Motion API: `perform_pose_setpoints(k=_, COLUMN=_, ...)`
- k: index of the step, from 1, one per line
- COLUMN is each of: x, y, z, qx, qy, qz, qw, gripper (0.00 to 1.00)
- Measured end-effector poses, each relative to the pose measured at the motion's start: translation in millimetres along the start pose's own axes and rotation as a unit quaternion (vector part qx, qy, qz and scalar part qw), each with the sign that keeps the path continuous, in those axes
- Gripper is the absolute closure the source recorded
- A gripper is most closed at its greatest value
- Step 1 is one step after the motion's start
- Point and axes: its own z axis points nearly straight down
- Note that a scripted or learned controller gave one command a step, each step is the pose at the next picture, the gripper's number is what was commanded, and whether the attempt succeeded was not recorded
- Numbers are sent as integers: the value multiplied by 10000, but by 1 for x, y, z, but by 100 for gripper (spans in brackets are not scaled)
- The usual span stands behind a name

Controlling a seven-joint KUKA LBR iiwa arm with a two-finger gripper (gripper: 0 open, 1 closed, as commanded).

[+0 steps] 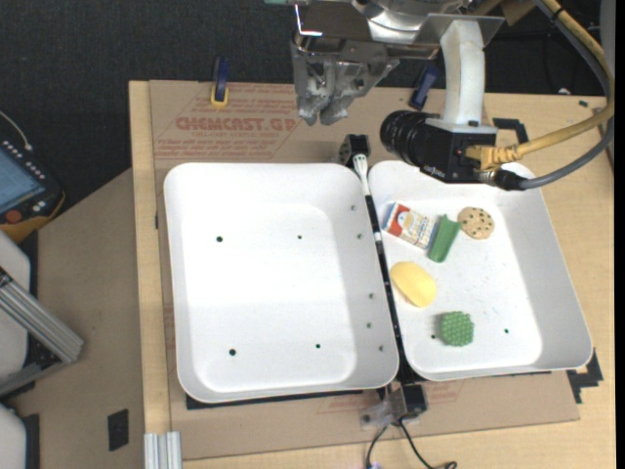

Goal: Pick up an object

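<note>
Risk: hand (327, 96) sits high behind the left bin (195, 203), grip state unclear, nothing visibly held, while carton (407, 225), green stick (442, 239), cookie (476, 223) and lemon (414, 285) crowd right of it, so descent may pinch two or slip.

2 white bins (195, 262), 1 carton (408, 226), 1 green block (443, 239), 1 cookie (476, 223), 1 lemon (414, 285), 1 green ball (455, 328)

cardboard-covered bench (234, 125) under two white bins (195, 262) side by side
</note>
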Motion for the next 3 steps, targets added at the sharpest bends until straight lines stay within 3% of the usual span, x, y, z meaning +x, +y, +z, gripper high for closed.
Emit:
perform_pose_setpoints(k=1, x=-32, y=0, z=31, qx=50, qy=-26, qz=38, qw=10000, gripper=100)
perform_pose_setpoints(k=3, x=-30, y=1, z=8, qx=6, qy=-8, qz=19, qw=10000, gripper=100)
